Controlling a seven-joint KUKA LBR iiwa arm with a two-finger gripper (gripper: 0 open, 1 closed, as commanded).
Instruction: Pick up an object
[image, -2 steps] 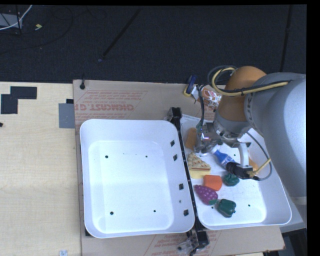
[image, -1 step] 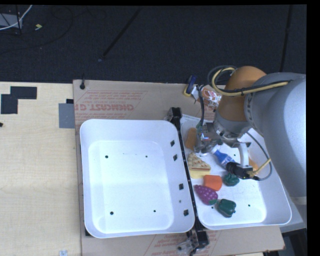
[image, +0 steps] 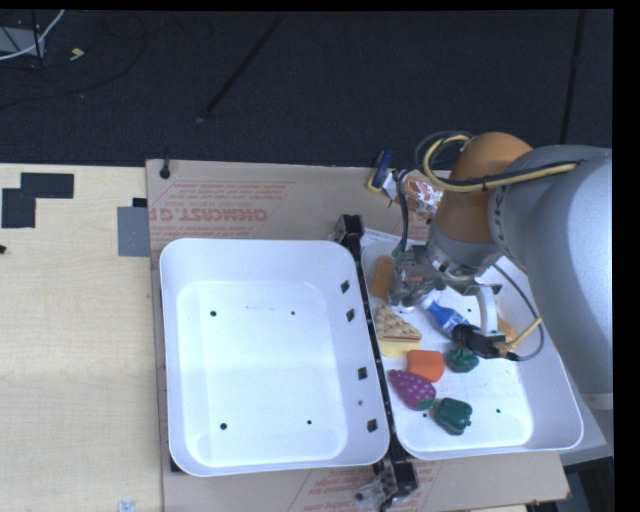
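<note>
1. the task names no one thing, so any of the small toy foods in the right white plastic bin (image: 555, 425) may serve; they lie bunched at centre-right of the frame, against the bin's left wall.
2. nearest the claw (image: 408, 290) is a tan wedge-shaped toy like a sandwich slice (image: 396, 326), just below it; i judge this the likeliest target.
3. below the wedge lies an orange block-shaped toy (image: 425, 364), then a purple grape-like toy (image: 411, 387), touching or nearly so.
4. a dark green pepper-shaped toy (image: 453, 414) sits lower right of the purple one; a small blue tube-like piece (image: 444, 318) lies right of the wedge.
5. the heap looks loose and tumbled, as things dropped rather than laid in order; the crowding could make a clean grasp hard.
6. the claw is low over the pile; i cannot tell whether it is released or clenched, and nothing visibly sits in it.
7. the grey arm with its orange band (image: 480, 190) comes in from the right edge and bends steeply down, wrist pointing into the bin's upper left corner.
8. the left white plastic bin (image: 175, 330) lies beside it on the tabletop (image: 70, 350).
</note>
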